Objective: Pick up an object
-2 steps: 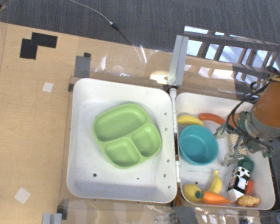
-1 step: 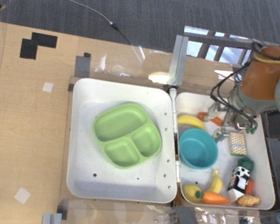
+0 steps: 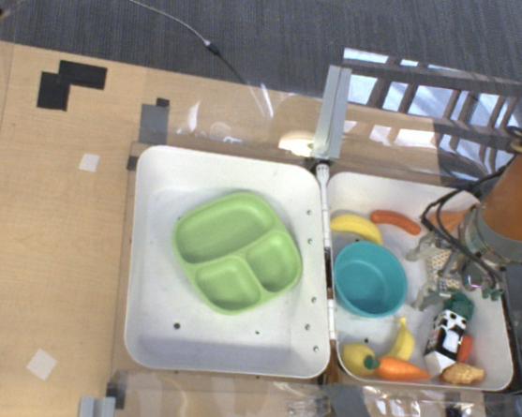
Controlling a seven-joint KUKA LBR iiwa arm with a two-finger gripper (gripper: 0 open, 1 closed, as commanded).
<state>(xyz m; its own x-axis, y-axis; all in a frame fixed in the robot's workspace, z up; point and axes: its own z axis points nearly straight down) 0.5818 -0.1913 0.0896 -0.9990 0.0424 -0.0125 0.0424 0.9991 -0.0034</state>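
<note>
Gripper [image 3: 449,290] closure cannot be told in the clutter as it is being held low in the right bin [image 3: 503,374], 1 black-and-white object [image 3: 450,334] apparently lying just beneath, nearer the camera.

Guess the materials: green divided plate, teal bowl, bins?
Green divided plate: looks like moulded plastic, matte, with one even colour and soft rounded compartment edges. Teal bowl: likely plastic too, smooth, with a faint sheen on the rim and a uniform colour. Left bin and right bin: white, probably plastic, semi-gloss, with rounded corners and small holes in the left floor. Painted metal can't be ruled out.
</note>
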